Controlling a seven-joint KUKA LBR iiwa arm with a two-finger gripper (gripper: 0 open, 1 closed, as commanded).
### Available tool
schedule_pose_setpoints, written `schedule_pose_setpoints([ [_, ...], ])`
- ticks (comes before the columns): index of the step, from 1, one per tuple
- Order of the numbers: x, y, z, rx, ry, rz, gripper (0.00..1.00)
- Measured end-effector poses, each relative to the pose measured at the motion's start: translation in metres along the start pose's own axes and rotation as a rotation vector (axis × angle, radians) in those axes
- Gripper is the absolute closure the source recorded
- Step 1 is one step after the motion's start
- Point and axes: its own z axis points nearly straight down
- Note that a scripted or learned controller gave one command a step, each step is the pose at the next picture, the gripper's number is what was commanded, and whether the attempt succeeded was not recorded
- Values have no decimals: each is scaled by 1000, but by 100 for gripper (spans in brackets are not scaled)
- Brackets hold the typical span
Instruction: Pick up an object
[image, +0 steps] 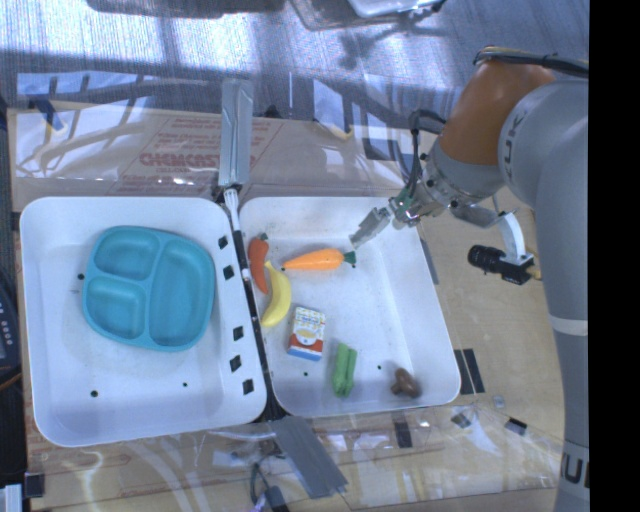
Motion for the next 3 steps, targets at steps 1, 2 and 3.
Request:
schedule_pose_setpoints([
  [1, 65, 40, 99, 3, 4, -104, 0],
  [2, 65, 41, 89, 3, 3, -108, 100],
  [3, 106, 60, -31, 0, 1, 175, 100],
])
